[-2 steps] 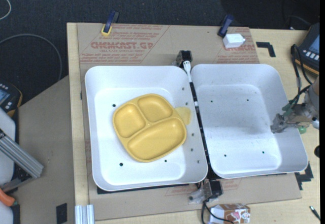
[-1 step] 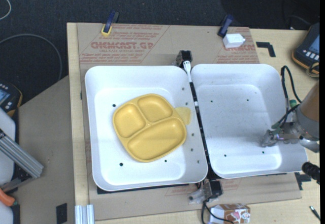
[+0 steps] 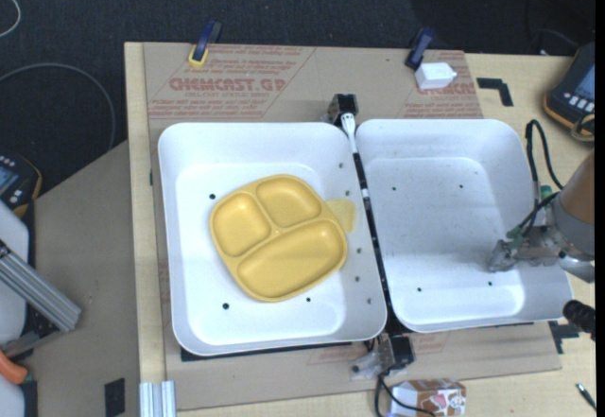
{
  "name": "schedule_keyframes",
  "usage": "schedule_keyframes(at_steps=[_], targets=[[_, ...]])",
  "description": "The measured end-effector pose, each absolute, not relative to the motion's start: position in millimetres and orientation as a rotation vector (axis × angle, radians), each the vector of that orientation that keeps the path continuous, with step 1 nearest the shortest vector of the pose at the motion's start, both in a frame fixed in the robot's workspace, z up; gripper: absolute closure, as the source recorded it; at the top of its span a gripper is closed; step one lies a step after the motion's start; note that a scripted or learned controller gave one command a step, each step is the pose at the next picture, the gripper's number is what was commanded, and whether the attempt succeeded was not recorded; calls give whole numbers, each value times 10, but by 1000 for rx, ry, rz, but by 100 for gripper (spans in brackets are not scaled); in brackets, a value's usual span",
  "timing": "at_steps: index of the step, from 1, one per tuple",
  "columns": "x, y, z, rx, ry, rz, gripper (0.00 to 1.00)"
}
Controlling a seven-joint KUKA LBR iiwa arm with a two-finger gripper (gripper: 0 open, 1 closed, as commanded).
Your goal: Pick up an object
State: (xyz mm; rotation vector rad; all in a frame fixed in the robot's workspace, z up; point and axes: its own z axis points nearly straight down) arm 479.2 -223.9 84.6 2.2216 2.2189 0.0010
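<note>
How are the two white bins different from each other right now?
The left bin holds a yellow divided plate lying flat near its middle, while the right bin holds no such plate. The gripper is down at the right bin's right side, while nothing reaches into the left bin. The left bin looks slightly larger in this view than the right bin. Both are shallow, white, round-cornered trays, side by side on the bench.

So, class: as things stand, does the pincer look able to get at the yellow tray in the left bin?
Probably yes. The tray lies alone and uncovered in the left bin, while the pincer sits low in the right bin; only the bins' shared rims lie between.
</note>
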Motion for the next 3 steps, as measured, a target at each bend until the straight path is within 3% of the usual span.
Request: schedule_keyframes(at_steps=[3], targets=[[4792,-2238,846,2221,2219,1,100]])
